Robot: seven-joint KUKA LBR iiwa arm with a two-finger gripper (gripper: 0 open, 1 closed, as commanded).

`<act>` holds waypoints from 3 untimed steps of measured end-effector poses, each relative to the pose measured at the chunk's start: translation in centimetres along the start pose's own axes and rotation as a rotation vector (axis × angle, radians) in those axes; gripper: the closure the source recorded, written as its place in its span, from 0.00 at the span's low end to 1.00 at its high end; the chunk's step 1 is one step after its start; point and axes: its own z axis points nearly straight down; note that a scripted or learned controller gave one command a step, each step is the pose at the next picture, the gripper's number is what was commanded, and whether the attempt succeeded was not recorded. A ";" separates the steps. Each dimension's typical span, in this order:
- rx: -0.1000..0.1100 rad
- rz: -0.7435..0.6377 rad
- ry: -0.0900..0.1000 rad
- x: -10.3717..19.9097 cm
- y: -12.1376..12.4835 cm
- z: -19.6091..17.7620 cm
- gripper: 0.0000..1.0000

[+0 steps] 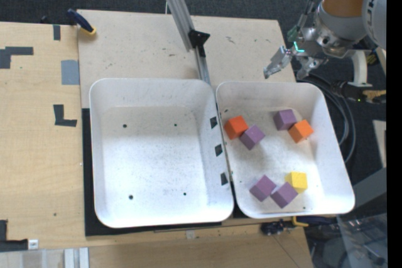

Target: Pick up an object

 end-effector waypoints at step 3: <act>0.000 0.000 -0.002 -0.1 -0.3 8.6 0.00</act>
